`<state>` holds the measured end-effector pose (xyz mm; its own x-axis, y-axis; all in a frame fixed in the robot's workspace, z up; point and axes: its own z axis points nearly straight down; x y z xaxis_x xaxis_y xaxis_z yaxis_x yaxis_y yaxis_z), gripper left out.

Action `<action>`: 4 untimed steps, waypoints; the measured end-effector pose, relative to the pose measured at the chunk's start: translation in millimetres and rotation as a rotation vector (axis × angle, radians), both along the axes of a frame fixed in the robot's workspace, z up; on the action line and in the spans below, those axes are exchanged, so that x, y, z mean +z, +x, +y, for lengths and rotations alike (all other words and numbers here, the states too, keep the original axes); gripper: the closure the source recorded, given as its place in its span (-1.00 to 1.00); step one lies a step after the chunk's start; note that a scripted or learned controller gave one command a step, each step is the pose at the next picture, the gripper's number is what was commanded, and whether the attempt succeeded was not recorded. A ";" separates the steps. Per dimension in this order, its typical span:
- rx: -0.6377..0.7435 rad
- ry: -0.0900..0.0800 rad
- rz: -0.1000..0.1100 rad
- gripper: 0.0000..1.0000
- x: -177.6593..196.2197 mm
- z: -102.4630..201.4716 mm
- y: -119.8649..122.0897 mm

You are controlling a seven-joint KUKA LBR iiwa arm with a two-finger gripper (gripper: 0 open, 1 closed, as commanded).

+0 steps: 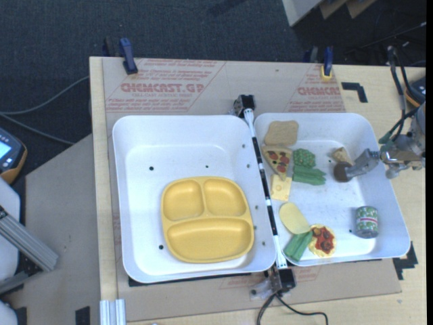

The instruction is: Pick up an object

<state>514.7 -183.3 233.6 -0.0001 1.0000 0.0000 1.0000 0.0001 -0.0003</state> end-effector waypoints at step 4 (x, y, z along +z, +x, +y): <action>0.002 -0.002 -0.005 1.00 -137.8 0.9 98.7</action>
